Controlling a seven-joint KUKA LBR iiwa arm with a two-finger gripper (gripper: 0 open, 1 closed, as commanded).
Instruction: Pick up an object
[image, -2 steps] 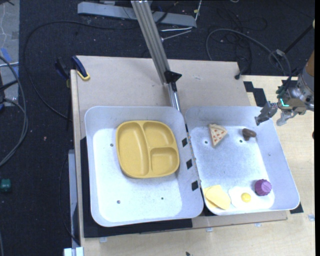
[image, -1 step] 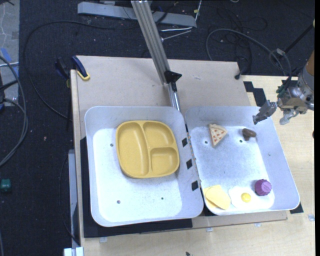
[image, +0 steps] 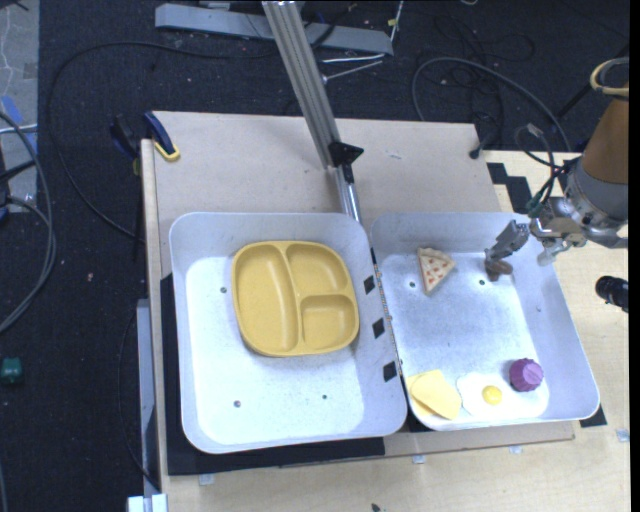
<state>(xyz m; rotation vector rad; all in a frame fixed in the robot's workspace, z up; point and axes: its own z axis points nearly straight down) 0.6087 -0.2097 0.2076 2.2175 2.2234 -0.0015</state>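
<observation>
The right bin (image: 545, 300) holds a toy pizza slice (image: 434, 268) near its far edge. Along its near edge lie a yellow wedge (image: 434, 394), a fried egg (image: 490, 394) and a small purple piece (image: 525, 375). My gripper (image: 522, 257) hovers over the bin's far right corner, to the right of the pizza slice and apart from it. Its fingers stand spread, one dark fingertip (image: 498, 265) pointing down at the bin floor, with nothing between them.
A yellow divided plate (image: 296, 297) lies in the left bin (image: 200, 380). A metal pole (image: 310, 90) slants up from between the bins. Cables run over the dark floor beyond the bench.
</observation>
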